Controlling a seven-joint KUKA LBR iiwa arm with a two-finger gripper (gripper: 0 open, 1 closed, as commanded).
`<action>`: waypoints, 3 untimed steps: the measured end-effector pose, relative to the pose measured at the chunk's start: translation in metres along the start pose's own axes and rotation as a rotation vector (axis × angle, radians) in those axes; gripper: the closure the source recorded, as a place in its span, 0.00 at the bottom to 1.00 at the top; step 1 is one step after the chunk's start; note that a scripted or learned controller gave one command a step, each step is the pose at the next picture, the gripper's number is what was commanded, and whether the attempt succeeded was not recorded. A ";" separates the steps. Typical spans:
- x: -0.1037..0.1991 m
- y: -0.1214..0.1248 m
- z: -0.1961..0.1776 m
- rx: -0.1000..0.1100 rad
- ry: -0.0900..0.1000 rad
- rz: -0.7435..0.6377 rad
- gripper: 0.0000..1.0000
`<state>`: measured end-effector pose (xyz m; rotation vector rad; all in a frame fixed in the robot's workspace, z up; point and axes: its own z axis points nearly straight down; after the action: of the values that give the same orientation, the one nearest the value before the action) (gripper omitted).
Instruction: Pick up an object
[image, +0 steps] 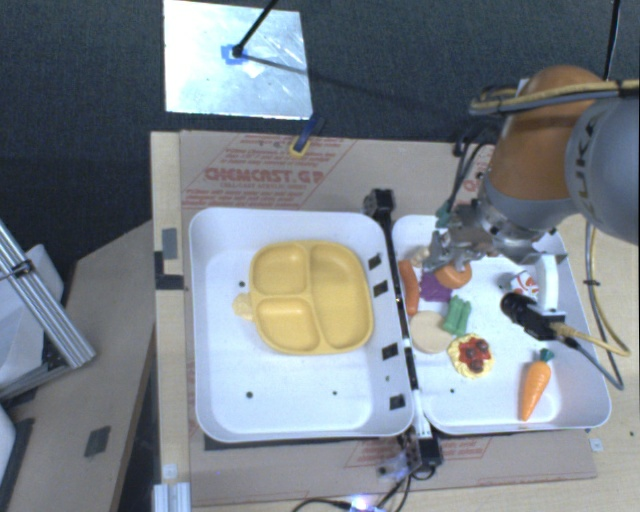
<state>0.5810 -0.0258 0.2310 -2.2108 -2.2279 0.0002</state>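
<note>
From the fixed overhead camera, the left bin (215, 400) holds a yellow divided plate (305, 297) near its middle, with bare white floor along its front and left walls. The right bin (590, 400) is crowded toward its left and middle: a purple piece (434, 288), a green piece (458, 315), a beige disc (431, 331), a small pizza toy (472, 355) and an orange carrot (535, 388) near the front right corner. The claw (455, 262) hangs low over the bin's rear left part, just above a small orange object (455, 275) beside the purple piece; whether it grips anything I cannot tell.
</note>
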 end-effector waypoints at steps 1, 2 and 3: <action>0.043 -0.027 -0.004 0.000 0.001 -0.001 1.00; 0.086 -0.038 -0.002 0.000 0.000 -0.001 1.00; 0.080 -0.040 0.018 0.000 -0.002 0.007 1.00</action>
<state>0.5401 0.0543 0.2136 -2.2197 -2.2213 0.0019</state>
